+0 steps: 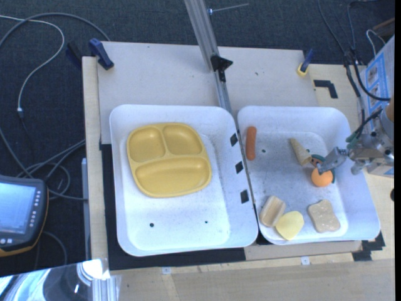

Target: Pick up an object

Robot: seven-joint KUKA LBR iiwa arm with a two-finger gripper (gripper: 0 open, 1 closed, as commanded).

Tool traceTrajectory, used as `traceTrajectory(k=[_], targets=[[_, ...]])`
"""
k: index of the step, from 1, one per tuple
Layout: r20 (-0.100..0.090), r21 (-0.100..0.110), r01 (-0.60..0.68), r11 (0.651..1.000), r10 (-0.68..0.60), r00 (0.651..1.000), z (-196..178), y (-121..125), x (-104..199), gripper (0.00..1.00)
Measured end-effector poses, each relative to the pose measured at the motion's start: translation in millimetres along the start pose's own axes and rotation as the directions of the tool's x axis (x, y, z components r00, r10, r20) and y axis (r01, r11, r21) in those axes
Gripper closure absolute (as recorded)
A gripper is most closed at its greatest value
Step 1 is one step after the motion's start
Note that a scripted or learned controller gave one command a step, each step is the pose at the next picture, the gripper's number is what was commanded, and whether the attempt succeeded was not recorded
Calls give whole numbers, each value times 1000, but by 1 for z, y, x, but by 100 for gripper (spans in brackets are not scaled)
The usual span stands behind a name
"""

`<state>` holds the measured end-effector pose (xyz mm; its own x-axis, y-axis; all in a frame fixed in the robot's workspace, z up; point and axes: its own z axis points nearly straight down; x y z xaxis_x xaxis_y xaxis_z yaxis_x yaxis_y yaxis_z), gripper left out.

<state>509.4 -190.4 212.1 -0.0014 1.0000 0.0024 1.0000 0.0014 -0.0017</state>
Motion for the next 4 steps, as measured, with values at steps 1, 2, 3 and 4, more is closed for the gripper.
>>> traceTrajectory(k=[1,2,3,4], targets=[[0,0,0,1000,0,1000,0,0,0,0],[-1,4,-2,1000,2,1000,43,-2,-3,0],[-2,6,-1,1000,1,1000,104,-5,5,0],[0,3,-1,1000,1,1000,121,-5,5,0]])
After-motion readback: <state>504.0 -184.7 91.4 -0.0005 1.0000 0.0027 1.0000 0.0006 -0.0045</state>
